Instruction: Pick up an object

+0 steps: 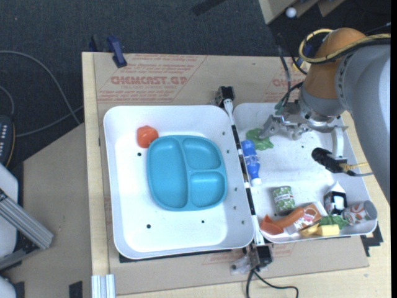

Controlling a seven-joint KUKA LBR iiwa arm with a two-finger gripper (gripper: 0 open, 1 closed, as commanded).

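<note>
My gripper (286, 131) hangs over the back of the right bin (298, 166), fingers spread and nothing between them. A green leafy toy (260, 139) lies just left of the left fingertip. Along the bin's left wall lies a blue bottle (250, 160). Toward the front stand a small green can (283, 198), an orange-red item (291, 219), a yellow piece (326, 230), a black-and-white object (337, 201) and a red-and-white one (356, 213). In the left bin (124, 185) sit a blue divided plate (186, 171) and a small orange object (147, 135).
The grey arm with its orange band (329, 67) comes in from the upper right, over the right bin's back corner. A black cable part (325, 159) hangs by the right wall. A black clamp (224, 95) sits at the back between the bins.
</note>
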